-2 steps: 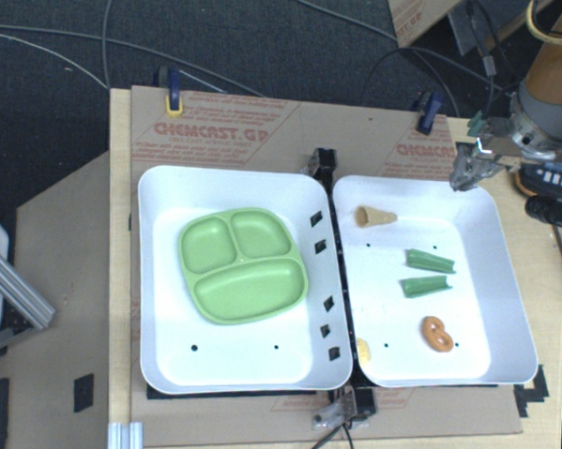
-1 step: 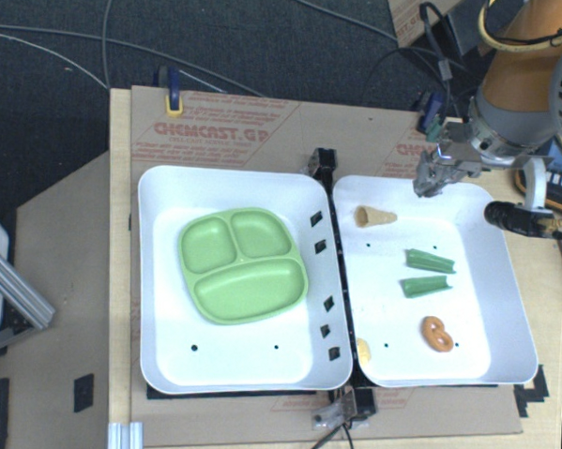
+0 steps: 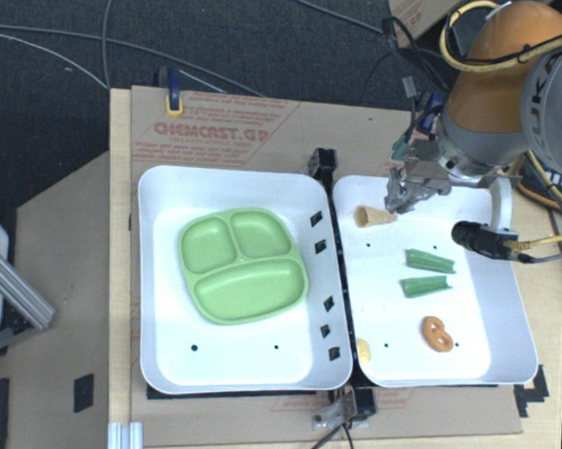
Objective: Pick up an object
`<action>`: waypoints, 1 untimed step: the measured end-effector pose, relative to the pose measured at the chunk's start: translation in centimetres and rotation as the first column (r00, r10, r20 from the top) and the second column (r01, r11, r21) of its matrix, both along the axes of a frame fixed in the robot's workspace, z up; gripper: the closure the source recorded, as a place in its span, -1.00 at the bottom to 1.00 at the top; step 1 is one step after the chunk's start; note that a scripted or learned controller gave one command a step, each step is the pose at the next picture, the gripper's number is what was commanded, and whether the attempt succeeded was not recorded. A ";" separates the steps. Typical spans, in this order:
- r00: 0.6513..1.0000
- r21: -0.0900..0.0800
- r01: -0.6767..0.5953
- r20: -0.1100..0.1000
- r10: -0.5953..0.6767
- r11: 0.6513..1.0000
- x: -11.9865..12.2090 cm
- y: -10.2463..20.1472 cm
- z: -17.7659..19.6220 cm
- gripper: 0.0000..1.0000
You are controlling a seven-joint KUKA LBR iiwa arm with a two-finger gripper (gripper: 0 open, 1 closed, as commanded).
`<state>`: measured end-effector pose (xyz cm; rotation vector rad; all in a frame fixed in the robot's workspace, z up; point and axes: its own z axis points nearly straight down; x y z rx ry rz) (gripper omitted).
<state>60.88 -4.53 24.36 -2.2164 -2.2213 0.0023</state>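
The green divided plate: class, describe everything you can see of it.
The green divided plate is pale green, apparently moulded plastic, with rounded corners. Two small compartments sit along its far side, one large compartment nearer the camera. It lies flat, slightly rotated, in the middle of the left white bin, touching only the bin floor.

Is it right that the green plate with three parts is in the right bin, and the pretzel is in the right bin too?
Not quite. The camera view shows the green plate in the left bin. The pretzel is in the right bin.
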 end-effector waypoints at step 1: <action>1.000 0.001 -0.003 0.001 0.003 1.000 -1.8 5.1 0.8 1.00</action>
